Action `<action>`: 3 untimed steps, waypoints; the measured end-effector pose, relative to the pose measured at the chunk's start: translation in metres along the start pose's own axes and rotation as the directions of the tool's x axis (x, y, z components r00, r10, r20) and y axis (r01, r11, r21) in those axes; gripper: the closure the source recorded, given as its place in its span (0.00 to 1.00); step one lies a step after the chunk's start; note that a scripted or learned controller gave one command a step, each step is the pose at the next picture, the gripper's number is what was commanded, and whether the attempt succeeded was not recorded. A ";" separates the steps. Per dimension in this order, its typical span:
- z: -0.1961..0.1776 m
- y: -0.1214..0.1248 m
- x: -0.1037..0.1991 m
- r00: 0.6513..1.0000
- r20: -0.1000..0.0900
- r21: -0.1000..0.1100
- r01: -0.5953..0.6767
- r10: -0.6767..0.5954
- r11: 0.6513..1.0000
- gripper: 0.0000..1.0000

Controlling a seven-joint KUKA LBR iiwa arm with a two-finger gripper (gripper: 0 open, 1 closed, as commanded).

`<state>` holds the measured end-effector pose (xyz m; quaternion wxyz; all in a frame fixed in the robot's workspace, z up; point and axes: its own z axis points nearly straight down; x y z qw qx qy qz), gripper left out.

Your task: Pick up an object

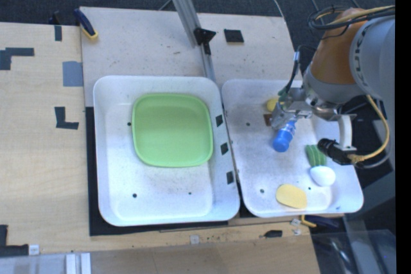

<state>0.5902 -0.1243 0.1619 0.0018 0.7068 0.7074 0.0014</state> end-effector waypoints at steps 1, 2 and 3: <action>-0.057 0.001 0.010 1.000 0.000 0.000 0.001 -0.001 1.000 1.00; -0.109 0.002 0.010 1.000 0.000 0.001 0.000 0.000 1.000 1.00; -0.091 -0.006 0.063 1.000 -0.001 0.006 0.004 -0.004 1.000 1.00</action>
